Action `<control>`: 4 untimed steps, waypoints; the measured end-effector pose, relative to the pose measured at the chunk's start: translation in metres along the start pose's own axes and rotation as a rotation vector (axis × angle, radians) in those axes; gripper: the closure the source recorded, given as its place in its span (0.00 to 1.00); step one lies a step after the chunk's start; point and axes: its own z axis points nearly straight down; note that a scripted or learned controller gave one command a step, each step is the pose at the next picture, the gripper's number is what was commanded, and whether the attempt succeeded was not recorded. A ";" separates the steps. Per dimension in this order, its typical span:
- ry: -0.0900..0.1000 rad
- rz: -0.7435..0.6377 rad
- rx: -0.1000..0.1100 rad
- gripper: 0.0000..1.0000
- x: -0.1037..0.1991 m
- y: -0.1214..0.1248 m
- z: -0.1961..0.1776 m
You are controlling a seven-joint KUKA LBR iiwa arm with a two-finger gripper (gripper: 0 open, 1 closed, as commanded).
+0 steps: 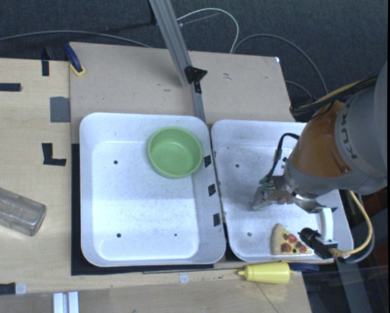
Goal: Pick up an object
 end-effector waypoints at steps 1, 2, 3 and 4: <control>-0.003 0.002 -0.007 1.00 -0.007 -0.002 -0.045; -0.002 0.000 -0.008 1.00 0.000 -0.010 -0.098; -0.002 0.000 -0.006 1.00 0.001 -0.009 -0.121; -0.001 -0.005 -0.006 1.00 0.045 0.030 -0.129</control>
